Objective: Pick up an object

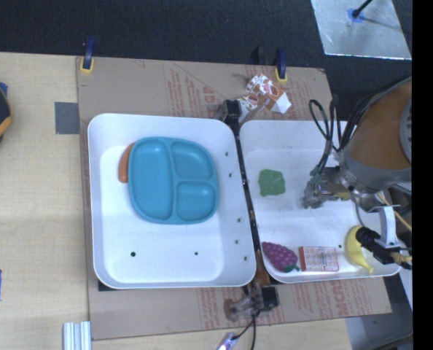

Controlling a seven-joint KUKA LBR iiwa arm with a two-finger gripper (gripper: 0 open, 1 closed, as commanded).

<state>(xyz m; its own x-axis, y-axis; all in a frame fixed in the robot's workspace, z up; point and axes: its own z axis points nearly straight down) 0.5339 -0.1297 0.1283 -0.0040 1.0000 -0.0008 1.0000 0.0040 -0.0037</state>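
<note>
The claw (pixel 315 195) is seen low over the right bin (pixel 297 141), just right of the green object (pixel 272 182); nothing is seen between its fingers, and whether they are spread or pressed together cannot be told. Purple grapes (pixel 279 254), a small card (pixel 319 259) and a yellow banana (pixel 357 248) are seen along the bin's near edge. A blue divided plate (pixel 174 180) is seen in the left bin (pixel 165 265), covering an orange item (pixel 122 164).

A robotics lab: clamped cardboard (pixel 202 79) under two white bins (pixel 165 268).

Slanted overhead view of both bins (pixel 100 195)
</note>
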